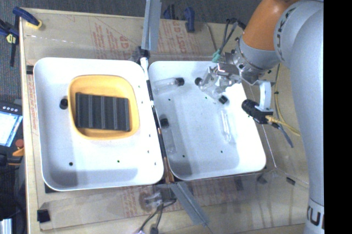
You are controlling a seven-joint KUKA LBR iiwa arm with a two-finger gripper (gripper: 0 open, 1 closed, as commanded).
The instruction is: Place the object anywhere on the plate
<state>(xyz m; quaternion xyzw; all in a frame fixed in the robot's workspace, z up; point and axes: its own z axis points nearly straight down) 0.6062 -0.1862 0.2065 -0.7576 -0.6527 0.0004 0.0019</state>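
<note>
Dark grey carpet behind, and a plywood bench (82, 35) with blue clamps (26, 16) on its far edge. Two shallow white bins sit side by side, touching along the middle seam.

Left bin (49, 167): a yellow plate (102, 82) lies a little toward 12 o'clock of the bin's centre. A dark ribbed block (103, 112) rests on the plate and covers most of its middle.

Right bin (242, 159): a clear tube (225, 126) lies flat on the floor just toward 3 o'clock of the bin's centre, its long axis running roughly 12 to 6. A small clear vial (168, 83) with a dark cap lies near the 10 o'clock corner. Another small dark-ended piece (163, 122) sits against the 9 o'clock wall; it is too small for me to identify.

The arm (286, 24) comes in from 3 o'clock, with the orange band above the wrist. The gripper (213, 84) hangs over the right bin's 12 o'clock side, apart from the clear tube and well apart from the plate. From this slant I cannot tell whether it is released or clenched, and I see nothing gripped in it.

Cables (278, 120) trail off the wrist over the bin's 3 o'clock rim.
</note>
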